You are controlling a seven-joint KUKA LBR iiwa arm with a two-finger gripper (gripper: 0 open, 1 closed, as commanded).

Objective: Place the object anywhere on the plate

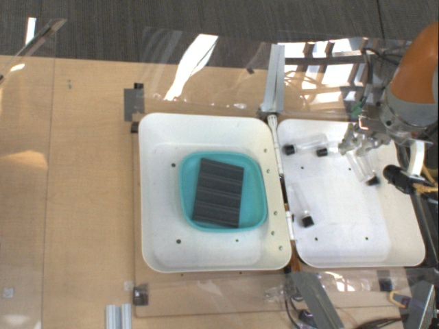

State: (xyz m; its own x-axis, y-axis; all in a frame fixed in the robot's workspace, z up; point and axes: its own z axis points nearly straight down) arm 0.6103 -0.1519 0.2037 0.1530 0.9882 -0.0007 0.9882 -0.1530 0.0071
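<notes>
No readable writing or brand marks anywhere from my feed, too coarse to pick out labels. Left bin (158,184) holds a teal plate (255,197) with rounded corners, sitting roughly centred in it. On the plate lies the object, a dark grey ribbed rectangular block (218,193), flat, long side running roughly top to bottom and tilted slightly, fully inside the plate's rim. Right bin (343,232) sits just beside the left one, the two touching along a metal divider (276,81) line. The arm (415,81) comes in at upper right, orange band showing, wrist hanging over the right bin's upper right corner. Gripper (361,157) points down and toward the left over the right bin, well apart from the plate. Its clear fingers (351,141) look spread, with nothing between them. A few small black bits lie on the right bin's floor; can't tell what they are. Bench (68,184) is tan wood under a glossy sheet.
</notes>
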